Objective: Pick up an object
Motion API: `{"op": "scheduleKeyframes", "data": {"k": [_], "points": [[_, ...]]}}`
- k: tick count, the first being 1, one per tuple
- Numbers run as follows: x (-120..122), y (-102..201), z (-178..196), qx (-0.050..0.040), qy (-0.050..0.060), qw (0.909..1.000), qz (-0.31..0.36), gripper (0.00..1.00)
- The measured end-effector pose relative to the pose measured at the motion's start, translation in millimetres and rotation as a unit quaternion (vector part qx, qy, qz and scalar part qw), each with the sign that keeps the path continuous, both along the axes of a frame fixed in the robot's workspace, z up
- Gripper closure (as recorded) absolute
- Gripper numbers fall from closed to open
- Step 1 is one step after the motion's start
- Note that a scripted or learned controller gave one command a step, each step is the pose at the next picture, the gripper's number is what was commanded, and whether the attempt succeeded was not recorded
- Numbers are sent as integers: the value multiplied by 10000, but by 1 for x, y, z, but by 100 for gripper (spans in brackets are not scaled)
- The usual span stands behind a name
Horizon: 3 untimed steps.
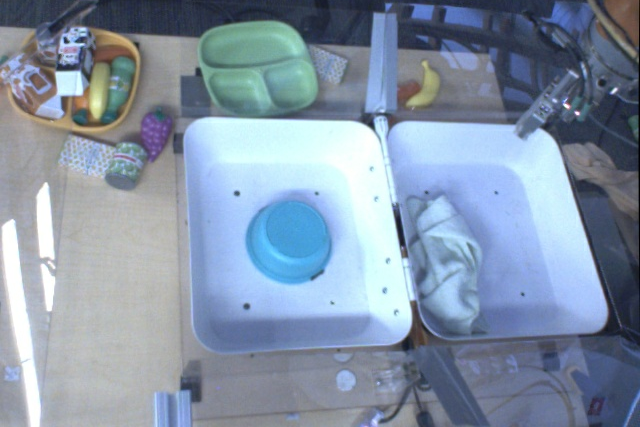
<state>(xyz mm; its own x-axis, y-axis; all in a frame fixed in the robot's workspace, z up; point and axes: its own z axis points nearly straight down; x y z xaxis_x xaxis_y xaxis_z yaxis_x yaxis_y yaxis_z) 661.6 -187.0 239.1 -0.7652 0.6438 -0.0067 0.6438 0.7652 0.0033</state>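
Observation:
A round blue bowl (290, 241) lies upside down in the middle of the left bin (215, 315). A crumpled pale cloth (445, 260) is heaped against the left wall of the right bin (560, 245). My gripper (528, 122) hangs over the far right corner of the right bin, well above and to the right of the cloth, with nothing seen in it. The grey arm with its orange band (612, 0) comes in from the upper right.
Behind the bins sit a green divided tray (255, 67) and a toy banana (427, 83). On the bench to the left are a yellow bowl of toy food (75, 80), purple grapes (155, 130) and a small can (125, 165). Cables hang at the right.

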Motion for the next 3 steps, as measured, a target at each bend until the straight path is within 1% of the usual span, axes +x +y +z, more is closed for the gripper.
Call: {"op": "scheduleKeyframes", "data": {"k": [1, 2, 3], "points": [[-18, 36, 13, 3, 3, 9995, 330, 100], [-1, 69, -1, 4, 2, 9980, 634, 100], [-10, 38, 6, -4, -1, 9962, 874, 100]]}}
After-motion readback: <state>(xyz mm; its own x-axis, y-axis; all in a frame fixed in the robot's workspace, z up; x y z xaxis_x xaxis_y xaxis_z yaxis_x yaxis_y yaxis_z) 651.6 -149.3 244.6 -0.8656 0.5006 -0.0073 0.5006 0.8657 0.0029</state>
